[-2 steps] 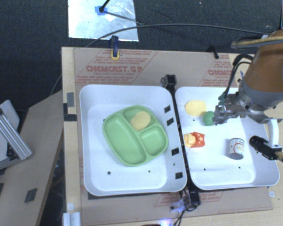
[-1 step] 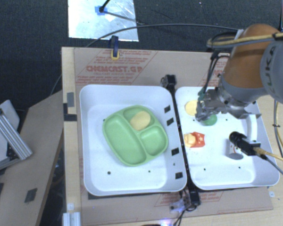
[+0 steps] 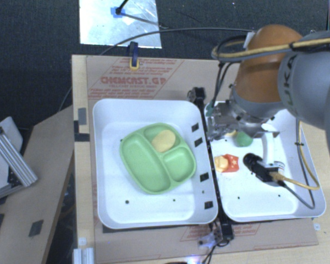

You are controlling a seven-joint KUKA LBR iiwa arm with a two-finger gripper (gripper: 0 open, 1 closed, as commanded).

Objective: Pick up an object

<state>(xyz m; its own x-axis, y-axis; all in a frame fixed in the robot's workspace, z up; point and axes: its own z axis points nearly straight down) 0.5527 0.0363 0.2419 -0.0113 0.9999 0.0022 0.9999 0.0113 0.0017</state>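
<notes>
1. Pincer (image 3: 220, 126) first: we see it low down, right by the wall where the two white bins meet.
2. We cannot tell how far open the pincer is, and we cannot tell if it has hold of anything.
3. A small green thing (image 3: 243, 139) lies just to the right of the pincer in the picture and a little lower. It is very close to it, in the right bin (image 3: 264, 202).
4. A red and yellow thing (image 3: 226, 162) lies below the pincer, near it. It is in the same bin, close to the middle wall.
5. The left bin (image 3: 115, 202) is on the pincer's left side in the picture. We see a green plate (image 3: 148, 175) with three parts in it, well apart from the pincer.
6. A yellow lump (image 3: 164, 141) sits in the plate's top part, to the left of the pincer.
7. The grey arm (image 3: 313, 87) with its orange band goes up and to the right from the pincer.
8. A brown board (image 3: 135, 81) with red letters lies under both bins. We see it up and to the left of the pincer.
</notes>
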